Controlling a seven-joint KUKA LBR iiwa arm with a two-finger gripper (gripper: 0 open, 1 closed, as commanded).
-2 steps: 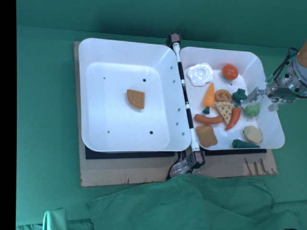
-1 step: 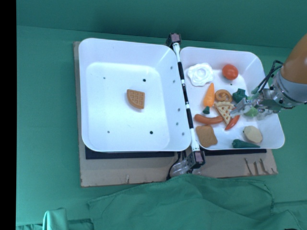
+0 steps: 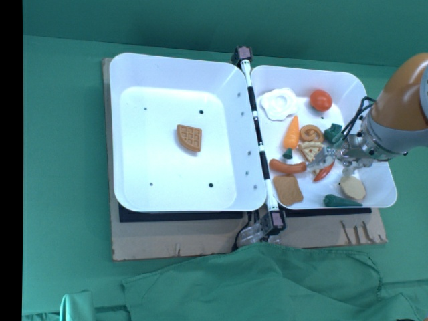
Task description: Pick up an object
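My gripper [image 3: 336,160] hangs low in the right bin [image 3: 354,85], reaching in from the right under the arm's orange band. Directly beneath and beside it lie a red chili [image 3: 324,172], a pizza slice [image 3: 310,152] and a dark green piece [image 3: 333,134]. A pale potato [image 3: 352,188] sits just below the gripper toward the front. Nothing is visibly lifted off the bin floor. The wrist hides part of the bin's right side.
The right bin also holds a fried egg [image 3: 278,102], tomato [image 3: 321,99], carrot [image 3: 291,132], pretzel ring [image 3: 310,134], sausage [image 3: 287,166], toast [image 3: 287,189] and green cucumber [image 3: 342,201]. A waffle piece [image 3: 189,138] lies alone in the left bin [image 3: 134,79].
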